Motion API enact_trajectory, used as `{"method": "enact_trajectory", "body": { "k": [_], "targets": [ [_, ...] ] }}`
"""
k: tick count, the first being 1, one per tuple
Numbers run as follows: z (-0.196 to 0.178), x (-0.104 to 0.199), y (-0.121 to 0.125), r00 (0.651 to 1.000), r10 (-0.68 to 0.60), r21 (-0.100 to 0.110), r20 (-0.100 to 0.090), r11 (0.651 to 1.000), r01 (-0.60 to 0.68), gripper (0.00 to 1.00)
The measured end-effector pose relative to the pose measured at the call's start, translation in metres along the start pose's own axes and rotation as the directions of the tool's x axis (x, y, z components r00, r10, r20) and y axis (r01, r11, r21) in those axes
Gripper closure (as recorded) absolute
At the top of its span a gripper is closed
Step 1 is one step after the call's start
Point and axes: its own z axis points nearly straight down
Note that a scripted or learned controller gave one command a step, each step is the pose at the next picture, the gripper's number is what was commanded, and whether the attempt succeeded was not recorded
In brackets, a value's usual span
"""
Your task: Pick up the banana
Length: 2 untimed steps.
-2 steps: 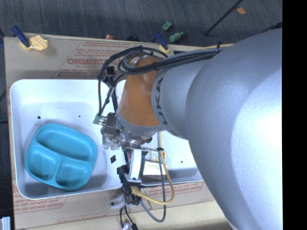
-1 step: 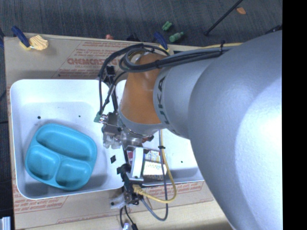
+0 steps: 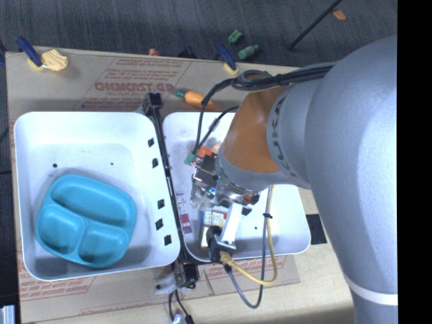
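view: single fixed camera above the pale brown cardboard-covered bench (image 3: 101,79) | facing: down at a slant, dark grey floor (image 3: 101,12) along the top edge | framing: shallow white plastic left bin (image 3: 27,181) and matching right bin (image 3: 287,211) side by side | nearness: bulky grey robot arm with orange band (image 3: 351,147) looms close from the right

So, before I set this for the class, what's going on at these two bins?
The grey arm reaches in from the right and down into the right bin, its wrist covering most of that bin's floor. The gripper sits low near the bin's left wall. Whether it has hold of anything is hidden beneath the wrist. The left bin holds a blue divided plate, apart from the arm.
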Motion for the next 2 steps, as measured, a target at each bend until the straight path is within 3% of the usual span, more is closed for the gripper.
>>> {"method": "enact_trajectory", "body": {
  "k": [1,2],
  "targets": [
    [0.012,0.081,-0.025,1.0,0.02,0.0,0.0,1.0,-0.02,1.0],
    [-0.05,0.044,-0.024,0.985,0.17,0.0,-0.001,0.985,-0.17,1.0]
  ]
}}
